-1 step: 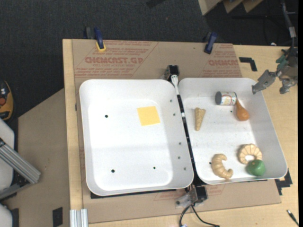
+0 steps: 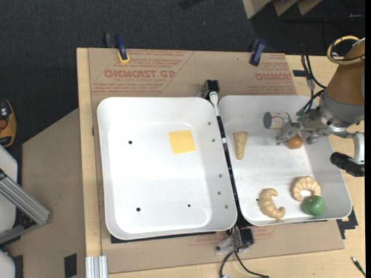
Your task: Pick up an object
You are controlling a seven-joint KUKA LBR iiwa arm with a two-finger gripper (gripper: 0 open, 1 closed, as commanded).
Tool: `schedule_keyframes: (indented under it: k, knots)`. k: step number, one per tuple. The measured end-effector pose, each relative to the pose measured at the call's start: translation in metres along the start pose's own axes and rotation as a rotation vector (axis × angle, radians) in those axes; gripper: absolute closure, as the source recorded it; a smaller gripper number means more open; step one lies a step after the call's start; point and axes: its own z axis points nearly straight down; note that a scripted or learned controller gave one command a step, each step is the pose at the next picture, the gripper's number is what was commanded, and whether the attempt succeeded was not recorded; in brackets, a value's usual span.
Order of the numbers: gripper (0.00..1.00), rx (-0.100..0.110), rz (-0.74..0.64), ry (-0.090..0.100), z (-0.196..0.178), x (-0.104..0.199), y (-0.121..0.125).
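Hand (image 2: 288,133) touches round orange piece (image 2: 295,142) in smooth white bin (image 2: 342,184).

A: What's cut off or unclear at the desk's right edge?
B: The arm (image 2: 346,88) runs out of frame there. Its gripper (image 2: 291,133) partly covers an orange object (image 2: 295,143); whether the jaws grip it is unclear.

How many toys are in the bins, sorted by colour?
Yellow: 1, the flat square
Tan: 3, the cone and two croissants
Green: 1, the ball
Orange: 1, the small piece
Total: 6
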Motion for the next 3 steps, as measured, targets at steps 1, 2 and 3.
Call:
schedule_keyframes:
  k: [1, 2, 3]
  knots:
    - [0.00, -0.033, 0.002, -0.014, -0.167, -0.018, -0.008]
    - [0.00, -0.009, -0.002, 0.007, 0.027, -0.011, -0.021]
    - [0.00, -0.010, -0.006, -0.005, 0.022, 0.017, 0.043]
